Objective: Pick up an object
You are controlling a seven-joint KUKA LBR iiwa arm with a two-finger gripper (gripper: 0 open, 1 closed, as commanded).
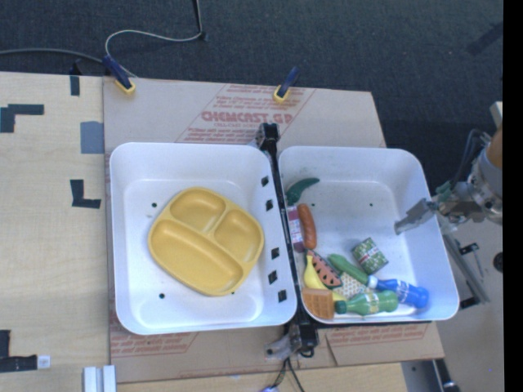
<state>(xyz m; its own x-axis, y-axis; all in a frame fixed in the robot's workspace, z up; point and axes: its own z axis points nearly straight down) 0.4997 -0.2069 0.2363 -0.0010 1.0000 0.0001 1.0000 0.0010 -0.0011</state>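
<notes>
A yellow divided plate (206, 239) is seen lying flat in the left bin (131, 166), set slightly askew; bare white floor is left around it on every side, most of it along the near-left corner and the far wall. The two bins are joined at a black divider strip (278, 235) running front to back.

In the right bin (409, 166) the objects are crowded against the divider and the near wall. A dark green pepper-like piece (299, 188) is placed farthest back, with a red sausage (306, 224) just in front of it. A yellow banana (311, 274) and a watermelon slice (328, 269) are packed beside each other lower down, a green can (369, 255) lies tilted to their right, and a green bottle (368, 304) and a blue bottle (404, 291) are laid along the near wall. The far half and right side of this bin are left open.

The gripper (413, 216) is positioned over the right bin's right wall, apart from every object. Whether it is clenched or released cannot be told; nothing is seen in its grasp.
</notes>
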